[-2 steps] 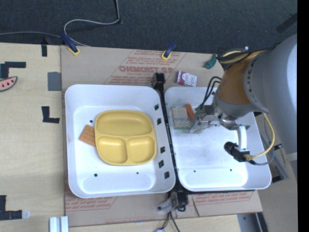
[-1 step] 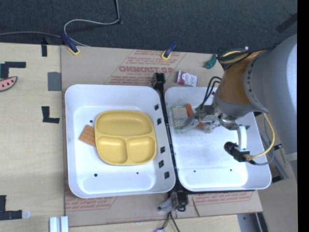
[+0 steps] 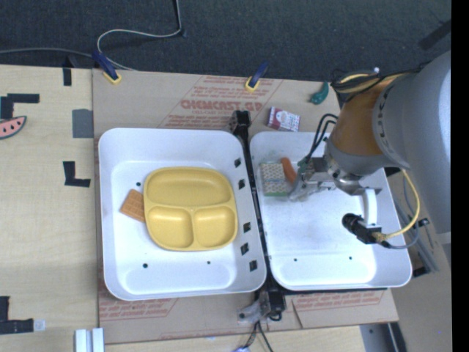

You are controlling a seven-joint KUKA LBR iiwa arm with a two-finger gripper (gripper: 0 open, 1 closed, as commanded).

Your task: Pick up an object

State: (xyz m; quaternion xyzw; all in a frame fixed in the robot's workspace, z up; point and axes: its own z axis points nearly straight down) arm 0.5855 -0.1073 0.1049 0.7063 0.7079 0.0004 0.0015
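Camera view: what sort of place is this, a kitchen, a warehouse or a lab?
Most likely a robotics lab bench set up for pick trials. Two white bins sit clipped on cardboard, a grey and orange arm reaches into the right one, and loose cables trail across the bench.

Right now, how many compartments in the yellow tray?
3. The yellow tray in the left bin has one long compartment across its far side and two smaller ones side by side at its near side. None look hidden.
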